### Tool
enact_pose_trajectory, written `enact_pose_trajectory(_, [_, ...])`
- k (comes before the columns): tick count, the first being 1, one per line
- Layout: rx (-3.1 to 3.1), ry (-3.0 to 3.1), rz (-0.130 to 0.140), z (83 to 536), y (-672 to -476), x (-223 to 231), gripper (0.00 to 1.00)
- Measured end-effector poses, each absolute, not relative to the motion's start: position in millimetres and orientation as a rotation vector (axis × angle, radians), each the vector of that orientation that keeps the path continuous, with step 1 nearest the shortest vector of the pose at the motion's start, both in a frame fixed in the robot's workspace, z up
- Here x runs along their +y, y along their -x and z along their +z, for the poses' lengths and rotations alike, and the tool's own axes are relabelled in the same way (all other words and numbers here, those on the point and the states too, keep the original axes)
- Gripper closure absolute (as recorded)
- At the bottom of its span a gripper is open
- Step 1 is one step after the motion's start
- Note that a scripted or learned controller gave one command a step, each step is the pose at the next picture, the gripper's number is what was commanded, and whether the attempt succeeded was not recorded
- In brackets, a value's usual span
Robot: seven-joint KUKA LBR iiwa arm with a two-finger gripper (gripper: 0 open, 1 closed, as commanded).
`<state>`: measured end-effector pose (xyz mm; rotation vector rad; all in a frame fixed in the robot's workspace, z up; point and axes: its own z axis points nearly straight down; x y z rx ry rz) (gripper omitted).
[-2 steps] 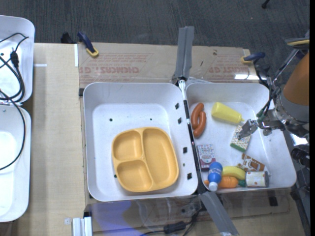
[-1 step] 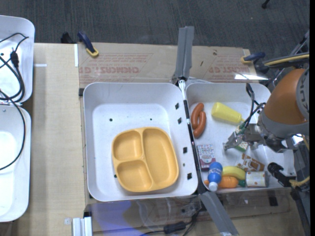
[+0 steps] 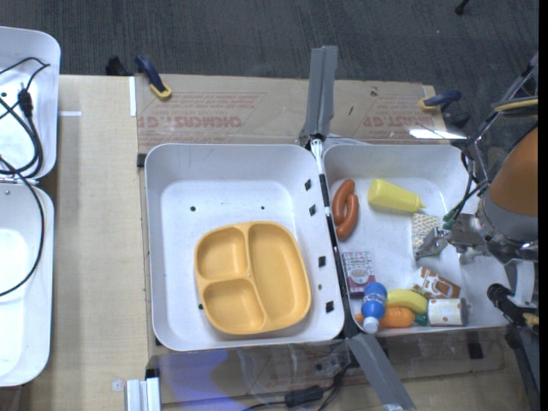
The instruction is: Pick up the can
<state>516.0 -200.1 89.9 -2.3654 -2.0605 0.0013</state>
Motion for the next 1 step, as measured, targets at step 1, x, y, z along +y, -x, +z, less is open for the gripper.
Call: enact_pose_trajectory(1, [-1.974, 2.437, 0.006, 89.1, -502.6, -154.1, 0.0])
